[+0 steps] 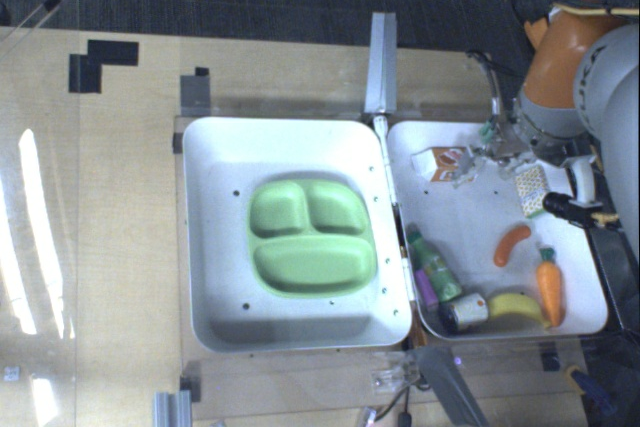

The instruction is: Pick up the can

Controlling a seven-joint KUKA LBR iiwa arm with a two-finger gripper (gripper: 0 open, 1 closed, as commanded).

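At the far right corner of the right bin (600,315), my end effector (500,143) hangs low over the white floor, just beside a small white carton (443,163). Whether it is wide or narrow I cannot tell; nothing shows in its grip.

The can (462,311) lies on its side at the near edge of the same bin, well apart from me, touching the banana (517,306) and just beside a green bottle (433,262). A carrot (549,287) and a red sausage (512,244) lie between. The left bin (205,215) holds a green divided tray (310,237).

As I judge it, nothing of the pick is done: I must cross the bin, come down over the can, close on it and lift.
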